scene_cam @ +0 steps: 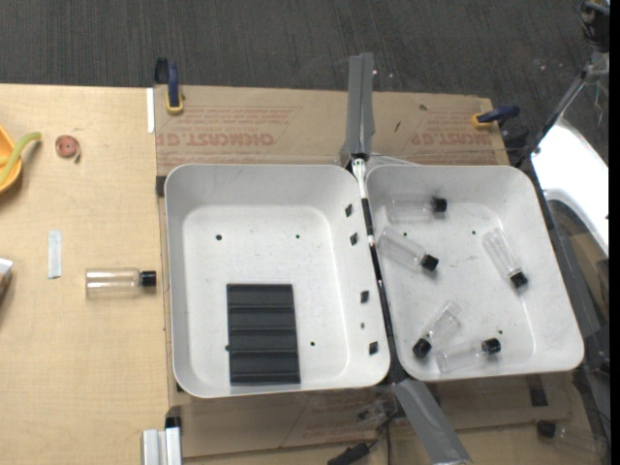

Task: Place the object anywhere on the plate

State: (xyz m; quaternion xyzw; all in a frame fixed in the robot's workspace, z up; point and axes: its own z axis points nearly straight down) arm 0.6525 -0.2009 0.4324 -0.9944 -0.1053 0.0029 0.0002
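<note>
How the gripper stands, whether open, shut or loaded, cannot be told here. Five clear, black-capped vials [407,252] lie scattered across the right bin [455,177], two near its front edge. The dark ribbed plate [262,334] sits by the left bin's [262,226] front edge. Gripping across a vial's barrel looks wisest, as it may roll. A stray vial [118,280] lies on the wooden bench [87,376].
</note>
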